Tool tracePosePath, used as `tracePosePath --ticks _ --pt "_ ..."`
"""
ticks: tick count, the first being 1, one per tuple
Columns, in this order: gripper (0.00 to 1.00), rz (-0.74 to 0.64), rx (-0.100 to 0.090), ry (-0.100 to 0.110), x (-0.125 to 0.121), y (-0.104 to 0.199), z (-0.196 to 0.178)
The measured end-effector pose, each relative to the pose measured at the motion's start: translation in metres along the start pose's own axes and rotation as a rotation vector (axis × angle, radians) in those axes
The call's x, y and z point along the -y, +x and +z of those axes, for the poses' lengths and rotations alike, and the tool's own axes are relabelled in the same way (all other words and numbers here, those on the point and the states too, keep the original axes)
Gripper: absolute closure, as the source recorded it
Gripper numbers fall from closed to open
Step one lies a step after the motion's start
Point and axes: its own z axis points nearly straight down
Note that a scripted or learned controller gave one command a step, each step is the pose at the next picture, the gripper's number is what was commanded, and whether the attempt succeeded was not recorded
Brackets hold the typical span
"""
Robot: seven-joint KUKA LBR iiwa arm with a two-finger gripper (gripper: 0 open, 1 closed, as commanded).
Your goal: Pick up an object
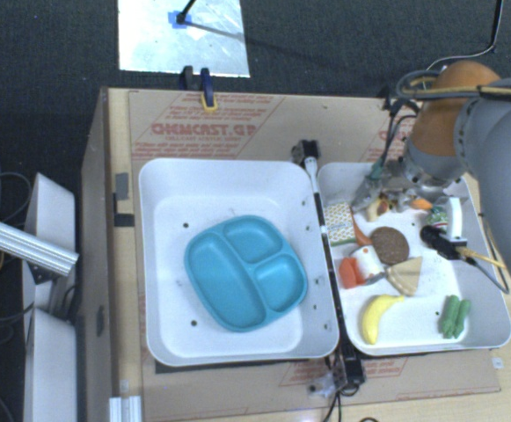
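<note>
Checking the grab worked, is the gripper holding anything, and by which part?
Cannot be told: the gripper is low in the right bin among small items.

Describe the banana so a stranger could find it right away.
Look in the right bin, the one full of toy food. Along its near edge lies the banana, left of the green beans. It is the only yellow, curved piece there.

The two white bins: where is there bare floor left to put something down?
The left bin has bare floor all round the blue divided plate, widest toward its far-left corner. The right bin is crowded under the gripper; its free patch lies along the near edge, between the banana and the green vegetable.
</note>
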Motion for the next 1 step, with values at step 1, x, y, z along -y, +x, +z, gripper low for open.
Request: tracePosePath --ticks 1 --pt "1.0 -0.001 0.0 0.003 0.0003 -0.0007 -0.0105"
